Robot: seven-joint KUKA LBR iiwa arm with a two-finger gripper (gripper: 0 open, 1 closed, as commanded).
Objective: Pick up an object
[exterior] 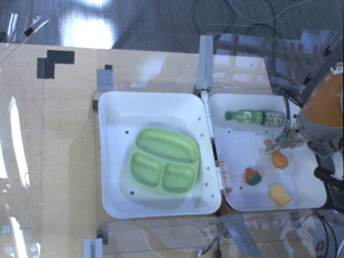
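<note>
Hovering low in the right bin (317, 200), our gripper (279, 142) sits just above the orange object (279, 159), probably the nearest thing to take. We cannot tell its state. A green bottle (254, 117) lies near.

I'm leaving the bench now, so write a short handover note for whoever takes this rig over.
Gripper: low in the right bin, by the orange item; whether the jaws are open or shut is unclear, nothing seen held.
Right bin: green bottle lying at the far side, red-and-green item, yellow item.
Left bin: green divided tray.
Done: no pick evident.
Left: grasp and lift one object.
</note>
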